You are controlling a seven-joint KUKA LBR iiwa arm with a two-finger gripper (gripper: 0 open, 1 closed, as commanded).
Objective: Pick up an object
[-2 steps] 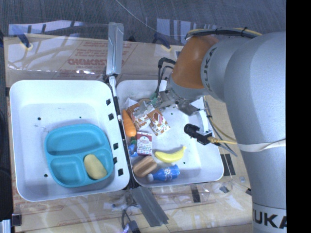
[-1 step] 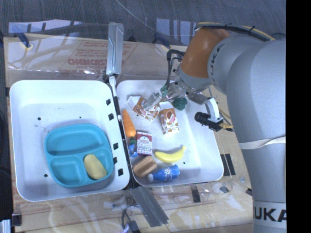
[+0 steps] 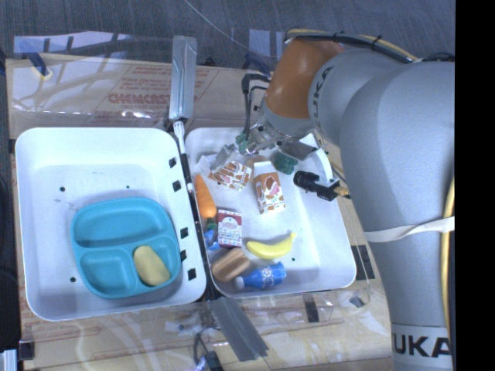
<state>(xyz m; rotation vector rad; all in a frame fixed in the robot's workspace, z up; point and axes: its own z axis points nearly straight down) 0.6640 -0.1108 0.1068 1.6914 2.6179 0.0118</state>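
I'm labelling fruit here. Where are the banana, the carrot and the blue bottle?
banana (image 3: 271,246), camera view, middle of its curve
carrot (image 3: 205,198), camera view, mid-body
blue bottle (image 3: 263,277), camera view, its body

Dark grey carpet floor (image 3: 93,2), cardboard-topped bench (image 3: 100,91)

Arm (image 3: 387,153): smooth grey rounded casing, 1 orange band (image 3: 298,79) just above wrist. White "UKA" lettering (image 3: 421,348) low on base. Thin black cables (image 3: 255,91) beside wrist.
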